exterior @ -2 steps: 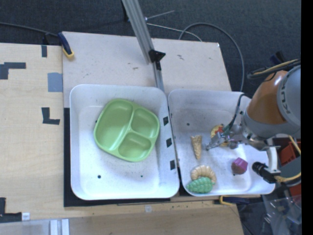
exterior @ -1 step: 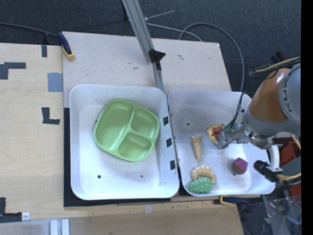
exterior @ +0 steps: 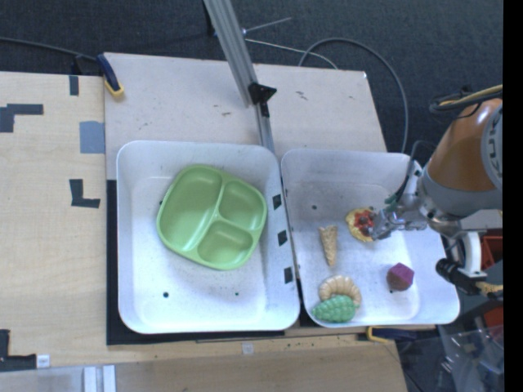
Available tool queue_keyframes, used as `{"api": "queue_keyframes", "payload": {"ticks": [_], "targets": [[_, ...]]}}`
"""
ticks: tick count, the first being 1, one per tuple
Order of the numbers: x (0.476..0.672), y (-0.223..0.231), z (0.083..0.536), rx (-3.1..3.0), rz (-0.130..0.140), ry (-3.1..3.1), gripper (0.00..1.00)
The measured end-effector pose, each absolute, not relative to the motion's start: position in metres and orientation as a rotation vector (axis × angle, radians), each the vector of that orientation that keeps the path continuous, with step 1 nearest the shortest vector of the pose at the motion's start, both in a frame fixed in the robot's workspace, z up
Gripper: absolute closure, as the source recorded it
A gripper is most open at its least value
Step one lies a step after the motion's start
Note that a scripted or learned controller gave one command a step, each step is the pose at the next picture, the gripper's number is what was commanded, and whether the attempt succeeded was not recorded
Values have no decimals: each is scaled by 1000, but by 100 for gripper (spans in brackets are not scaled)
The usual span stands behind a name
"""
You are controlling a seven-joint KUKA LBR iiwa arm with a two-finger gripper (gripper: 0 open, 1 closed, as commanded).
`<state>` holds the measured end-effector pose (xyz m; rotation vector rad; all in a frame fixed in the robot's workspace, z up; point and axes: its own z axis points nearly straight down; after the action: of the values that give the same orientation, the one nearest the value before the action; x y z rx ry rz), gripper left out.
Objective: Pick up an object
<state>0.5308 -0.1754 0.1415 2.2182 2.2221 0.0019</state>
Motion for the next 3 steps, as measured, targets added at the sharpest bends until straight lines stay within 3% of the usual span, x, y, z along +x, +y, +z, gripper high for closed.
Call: {"api": "queue_keyframes", "payload": {"ticks": [2,3], "targets": [[529,-182,232,2218,2,2222,100],[523,-121,238,2215,2,2231,100]]}}
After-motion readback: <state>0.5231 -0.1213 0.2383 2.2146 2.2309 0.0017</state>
